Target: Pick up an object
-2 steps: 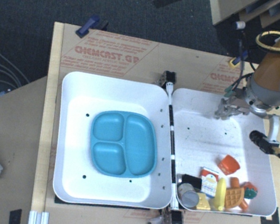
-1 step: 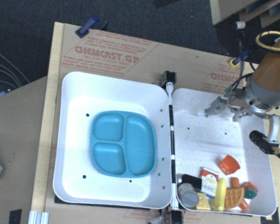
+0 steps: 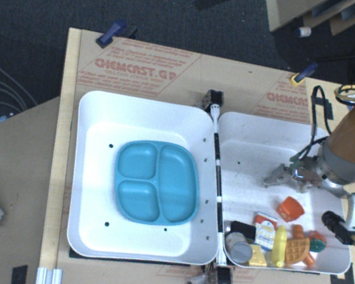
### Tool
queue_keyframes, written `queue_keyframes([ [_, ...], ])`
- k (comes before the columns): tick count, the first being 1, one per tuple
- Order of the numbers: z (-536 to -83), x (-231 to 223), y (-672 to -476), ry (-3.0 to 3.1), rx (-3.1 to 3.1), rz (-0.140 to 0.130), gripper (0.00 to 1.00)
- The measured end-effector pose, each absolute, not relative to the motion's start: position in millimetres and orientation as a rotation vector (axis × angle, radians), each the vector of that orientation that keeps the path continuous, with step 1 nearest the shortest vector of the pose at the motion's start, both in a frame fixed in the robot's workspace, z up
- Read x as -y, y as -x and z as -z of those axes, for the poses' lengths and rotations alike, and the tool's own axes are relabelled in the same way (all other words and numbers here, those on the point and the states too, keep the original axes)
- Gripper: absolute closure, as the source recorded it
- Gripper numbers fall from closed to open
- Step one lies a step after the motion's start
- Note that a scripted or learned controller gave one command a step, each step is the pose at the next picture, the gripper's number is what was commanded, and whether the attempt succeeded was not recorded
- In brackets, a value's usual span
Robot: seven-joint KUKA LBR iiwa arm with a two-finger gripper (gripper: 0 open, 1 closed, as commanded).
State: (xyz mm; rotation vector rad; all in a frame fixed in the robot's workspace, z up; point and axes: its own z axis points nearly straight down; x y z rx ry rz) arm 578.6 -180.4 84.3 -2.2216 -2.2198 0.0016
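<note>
Toy pile (image 3: 275, 242) crowds my right bin's 5 o'clock corner. Orange block (image 3: 291, 209) sits just clear at its 12, looks light and rigid; I'd pinch its flat sides. Gripper (image 3: 285, 175) hangs empty, fingers apart.

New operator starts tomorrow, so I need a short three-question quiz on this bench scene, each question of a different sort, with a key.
1. True or false: the blue divided plastic plate lies in the right white bin.
2. The orange block lies: A) on the plate, B) in the right bin, C) on the cardboard.
3. Fill in: the toy items cluster at the right bin's ____ edge.

Key: 1 false; 2 B; 3 near (bottom).
</note>
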Motion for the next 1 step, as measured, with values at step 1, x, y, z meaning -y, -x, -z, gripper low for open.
queue_keyframes([
  [1,-85.2,163.4,-667.0,2.22,2.224,0.001,0.0],
])
